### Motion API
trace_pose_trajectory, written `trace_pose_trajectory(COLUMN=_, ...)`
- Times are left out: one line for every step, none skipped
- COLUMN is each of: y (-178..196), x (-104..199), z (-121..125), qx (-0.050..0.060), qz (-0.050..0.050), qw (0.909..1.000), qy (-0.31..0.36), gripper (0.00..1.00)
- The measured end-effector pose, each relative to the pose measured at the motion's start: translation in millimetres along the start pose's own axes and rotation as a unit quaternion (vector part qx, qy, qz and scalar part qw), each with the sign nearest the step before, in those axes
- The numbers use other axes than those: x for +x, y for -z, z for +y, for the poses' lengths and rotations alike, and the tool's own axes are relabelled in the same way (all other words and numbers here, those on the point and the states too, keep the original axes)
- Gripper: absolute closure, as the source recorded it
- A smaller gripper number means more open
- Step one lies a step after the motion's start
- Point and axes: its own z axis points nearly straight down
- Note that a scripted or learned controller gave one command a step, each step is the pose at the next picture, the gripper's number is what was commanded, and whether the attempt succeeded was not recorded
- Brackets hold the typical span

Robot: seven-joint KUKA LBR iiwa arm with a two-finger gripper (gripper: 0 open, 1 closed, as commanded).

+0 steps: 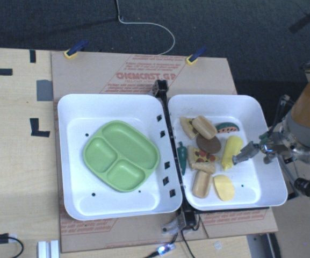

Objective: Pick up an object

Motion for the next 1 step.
trace_pose_trajectory(y=-104.0, x=28.1, z=-2.2, qx=0.004, qz=0.002, qw=1.0, qy=0.001, gripper=0.0)
